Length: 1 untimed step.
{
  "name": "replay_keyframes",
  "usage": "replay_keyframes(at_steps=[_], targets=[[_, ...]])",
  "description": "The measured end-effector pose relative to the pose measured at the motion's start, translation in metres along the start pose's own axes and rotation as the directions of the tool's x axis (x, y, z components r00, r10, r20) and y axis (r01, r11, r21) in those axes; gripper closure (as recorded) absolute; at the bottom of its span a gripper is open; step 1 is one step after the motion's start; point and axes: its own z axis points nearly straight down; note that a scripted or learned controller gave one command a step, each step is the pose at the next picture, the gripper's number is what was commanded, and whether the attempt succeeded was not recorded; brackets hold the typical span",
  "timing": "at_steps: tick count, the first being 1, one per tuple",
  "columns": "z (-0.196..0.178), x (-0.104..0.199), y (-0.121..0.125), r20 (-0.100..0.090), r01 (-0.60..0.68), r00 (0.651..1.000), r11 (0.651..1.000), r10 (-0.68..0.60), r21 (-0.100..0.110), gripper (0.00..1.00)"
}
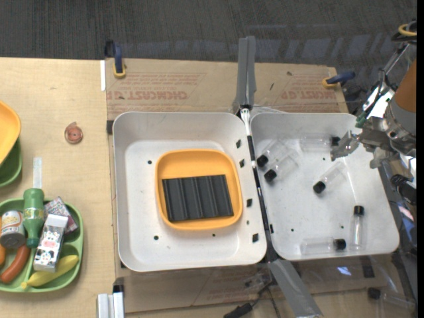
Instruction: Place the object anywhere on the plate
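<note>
Clear vials with black caps (329,179), several, lie scattered in the right bin (291,234), centre-right of frame, ready for picking. Destination: yellow plate (199,161) with dark ridged insert, in the left bin (136,191). Gripper (348,142) at right edge, above the vials; jaw state cannot be told.

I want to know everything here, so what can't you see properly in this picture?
- Hand, camera view: small and mixed up with shiny metal parts, so open or shut is unclear.
- Clear vials in the right bin: see-through against white, so their count and outlines are hard to tell.
- Yellow dish: cut off by the left edge.
- Arm: cut off by the right edge.
</note>
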Motion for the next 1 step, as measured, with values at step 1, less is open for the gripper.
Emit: replay_keyframes(at_steps=[1], targets=[[-0.1259, -0.0151, 0.0337, 0.0, 0.001, 1.0, 1.0, -0.001, -0.001, 0.0]])
